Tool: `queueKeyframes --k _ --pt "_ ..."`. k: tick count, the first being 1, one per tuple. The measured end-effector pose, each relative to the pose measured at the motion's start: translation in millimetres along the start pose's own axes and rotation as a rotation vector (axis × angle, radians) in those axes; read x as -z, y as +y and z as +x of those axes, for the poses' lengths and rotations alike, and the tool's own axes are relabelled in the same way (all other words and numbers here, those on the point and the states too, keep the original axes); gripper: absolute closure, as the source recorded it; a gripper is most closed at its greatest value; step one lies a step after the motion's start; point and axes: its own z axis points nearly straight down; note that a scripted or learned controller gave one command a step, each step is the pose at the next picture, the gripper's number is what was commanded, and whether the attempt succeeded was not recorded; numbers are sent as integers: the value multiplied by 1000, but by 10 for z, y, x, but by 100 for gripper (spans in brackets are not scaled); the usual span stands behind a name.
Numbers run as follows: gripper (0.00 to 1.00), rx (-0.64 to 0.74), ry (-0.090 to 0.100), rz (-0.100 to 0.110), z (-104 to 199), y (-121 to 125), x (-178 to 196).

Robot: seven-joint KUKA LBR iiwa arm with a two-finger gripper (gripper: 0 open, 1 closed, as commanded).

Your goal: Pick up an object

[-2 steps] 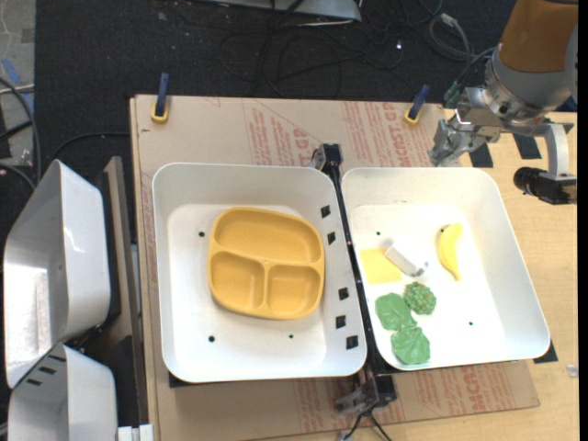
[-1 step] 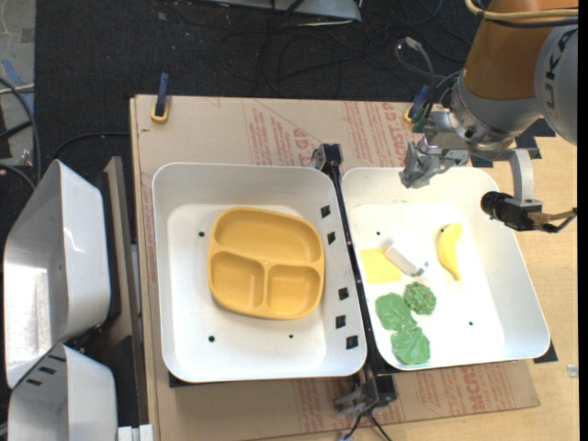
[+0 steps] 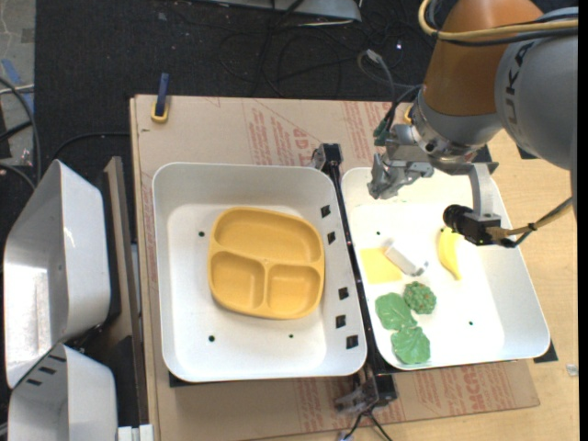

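yellow-orange divided plate (image 3: 266, 262), white bins (image 3: 175, 274), yellow banana (image 3: 448, 254), green broccoli (image 3: 421, 298), green leaves (image 3: 395, 311), pale yellow square (image 3: 377, 265)

From my console, the arm (image 3: 514, 62) runs off the right edge. The yellow banana (image 3: 448, 254) is partly covered at its top by a black cable fitting (image 3: 464, 220).

My bench (image 3: 239, 122) is topped with brown cardboard. Two white bins sit on it, touching: left bin (image 3: 175, 274), right bin (image 3: 514, 310). Blue-and-yellow clamp (image 3: 161, 99) at far-left corner.
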Motion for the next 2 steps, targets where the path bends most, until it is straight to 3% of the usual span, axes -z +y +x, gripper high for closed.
queueKeyframes --k 2 --pt "100 -1 -1 0 953 -348 -64"
